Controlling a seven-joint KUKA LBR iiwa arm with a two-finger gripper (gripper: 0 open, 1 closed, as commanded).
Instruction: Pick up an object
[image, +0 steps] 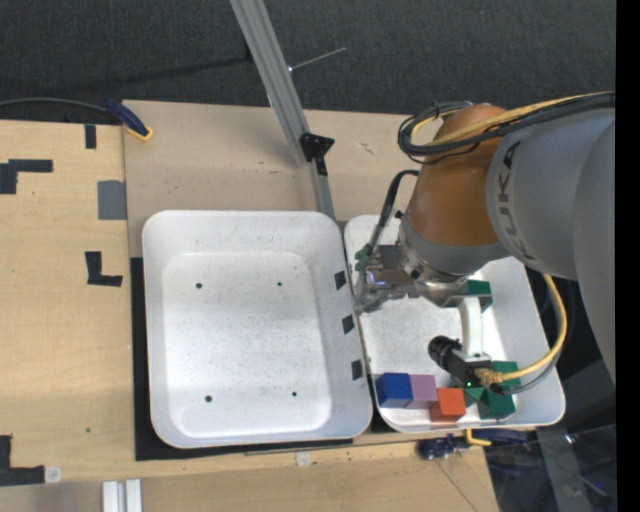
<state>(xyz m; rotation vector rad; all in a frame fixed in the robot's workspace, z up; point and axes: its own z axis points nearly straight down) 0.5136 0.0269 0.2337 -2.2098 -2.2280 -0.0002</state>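
Blocks crowd the near edge of the right bin (520, 285): a blue cube (395, 388), a lilac cube (424, 388), an orange cube (450, 402) and a green piece (495, 402). The gripper (377, 285) hangs farther back, beside the bin's left wall, well apart from the blue cube. Whether it is parted or closed cannot be told. Bare floor lies between gripper and cubes; the wall crowds its left.

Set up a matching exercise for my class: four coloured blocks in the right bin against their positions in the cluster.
Things:
1. blue block
2. purple block
3. orange block
4. green block

Places:
A. far right of the cluster
B. far left, nearest the left bin
C. between purple and green
D. directly right of blue

Pairs: 1-B, 2-D, 3-C, 4-A
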